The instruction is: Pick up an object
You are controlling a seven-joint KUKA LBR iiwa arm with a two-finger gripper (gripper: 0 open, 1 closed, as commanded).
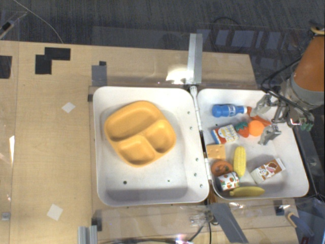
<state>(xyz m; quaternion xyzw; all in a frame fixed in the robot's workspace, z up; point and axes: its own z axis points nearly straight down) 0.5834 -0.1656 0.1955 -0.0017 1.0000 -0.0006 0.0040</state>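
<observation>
Nothing is lifted yet: my tool (270, 120) hangs open over the orange fruit (259, 126) at three o'clock, grasp undone.

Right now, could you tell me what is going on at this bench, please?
The arm reaches over the right bin, its gripper open above the orange carrot, beside the blue bottle. Nothing sits between its fingers. The corn, banana, can and cartons lie around. The left bin holds a yellow tray.
</observation>
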